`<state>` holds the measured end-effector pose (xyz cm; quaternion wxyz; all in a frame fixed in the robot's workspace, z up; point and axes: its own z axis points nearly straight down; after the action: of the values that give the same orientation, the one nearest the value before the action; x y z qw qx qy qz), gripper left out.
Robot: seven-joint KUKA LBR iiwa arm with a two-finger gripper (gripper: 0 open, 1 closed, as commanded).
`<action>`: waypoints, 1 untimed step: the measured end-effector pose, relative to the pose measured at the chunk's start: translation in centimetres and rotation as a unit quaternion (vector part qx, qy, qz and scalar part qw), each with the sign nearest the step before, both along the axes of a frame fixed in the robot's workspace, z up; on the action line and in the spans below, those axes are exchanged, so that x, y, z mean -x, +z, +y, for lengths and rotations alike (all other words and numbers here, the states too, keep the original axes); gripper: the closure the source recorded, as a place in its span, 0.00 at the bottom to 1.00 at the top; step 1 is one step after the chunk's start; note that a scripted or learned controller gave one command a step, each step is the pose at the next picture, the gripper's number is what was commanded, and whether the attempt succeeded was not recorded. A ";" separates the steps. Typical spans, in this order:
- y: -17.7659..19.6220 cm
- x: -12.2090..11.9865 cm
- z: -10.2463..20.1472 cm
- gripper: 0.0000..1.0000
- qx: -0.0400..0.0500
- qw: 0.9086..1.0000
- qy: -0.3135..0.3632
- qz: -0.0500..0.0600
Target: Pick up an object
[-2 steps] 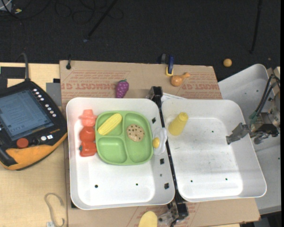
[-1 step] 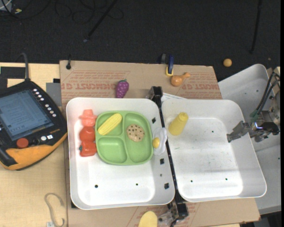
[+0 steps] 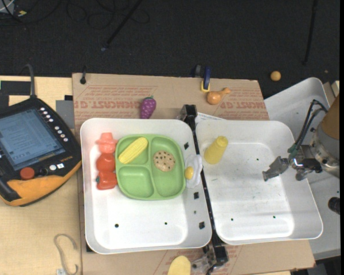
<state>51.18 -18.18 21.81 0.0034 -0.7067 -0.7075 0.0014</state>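
From the fixed camera above the bench, my pincer (image 3: 282,168) is hanging over the right edge of the right bin (image 3: 258,222), reaching in from the right. Its dark fingers are pointing left and down toward the bin floor, and nothing is lying between them; whether they are spread or drawn together I cannot tell, since the picture is too coarse there.

The nearest thing for me to lift is the yellow bottle (image 3: 215,150), which is lying tilted in the upper left corner of the right bin, close to the wall shared with the other bin. It is sitting well apart from my pincer, to its left and a little farther from the camera, with bare white floor between us.

The left bin (image 3: 137,234) is holding a green divided plate (image 3: 139,182). A yellow corn cob (image 3: 132,149) is lying in the plate's upper left compartment, and a cookie (image 3: 164,161) is resting in the upper right one. A red and pink toy (image 3: 106,162) is lying just beside the plate's left rim. A small yellow piece (image 3: 190,173) is sitting at the plate's right edge, against the bin wall.

Behind the bins, on the cardboard sheet (image 3: 120,99), a purple grape bunch (image 3: 148,106) and an orange pear-shaped toy (image 3: 216,95) are lying.
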 end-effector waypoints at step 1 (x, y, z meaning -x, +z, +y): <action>-4.6 0.4 0.9 0.00 0.000 1.000 0.001 0.000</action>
<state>50.74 -17.31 17.17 0.0038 -0.7062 -0.7080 0.0015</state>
